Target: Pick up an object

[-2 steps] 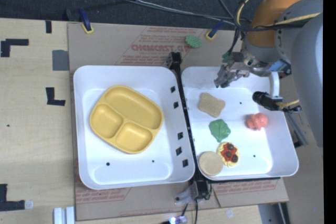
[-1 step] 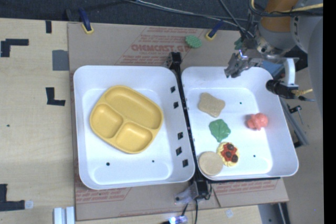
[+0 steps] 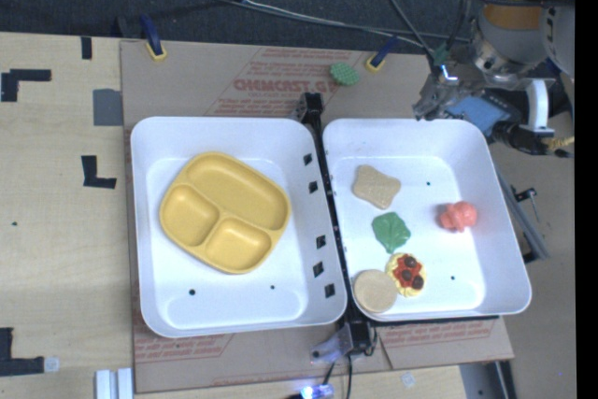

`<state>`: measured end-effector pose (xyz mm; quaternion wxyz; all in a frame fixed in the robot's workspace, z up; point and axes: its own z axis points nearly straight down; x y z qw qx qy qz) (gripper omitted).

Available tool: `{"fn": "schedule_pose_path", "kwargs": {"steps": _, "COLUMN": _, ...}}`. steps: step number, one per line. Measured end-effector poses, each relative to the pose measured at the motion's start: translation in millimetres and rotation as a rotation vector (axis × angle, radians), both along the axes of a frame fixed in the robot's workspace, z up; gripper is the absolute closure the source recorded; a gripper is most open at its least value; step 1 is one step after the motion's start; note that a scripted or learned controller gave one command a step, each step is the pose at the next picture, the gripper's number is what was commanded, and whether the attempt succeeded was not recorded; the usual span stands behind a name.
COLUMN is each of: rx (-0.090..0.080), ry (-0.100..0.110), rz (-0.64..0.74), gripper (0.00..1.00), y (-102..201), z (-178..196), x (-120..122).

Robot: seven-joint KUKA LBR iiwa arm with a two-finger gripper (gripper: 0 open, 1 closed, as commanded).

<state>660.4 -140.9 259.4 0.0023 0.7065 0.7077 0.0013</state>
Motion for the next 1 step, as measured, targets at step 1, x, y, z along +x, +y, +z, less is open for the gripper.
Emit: {"fn": "schedule_pose_path", "kwargs": {"steps": 1, "rx": 0.002, "ry": 0.005, "rz": 0.004, "gripper": 1.0, "y": 56.9, "z": -2.6, "x": 7.0}}
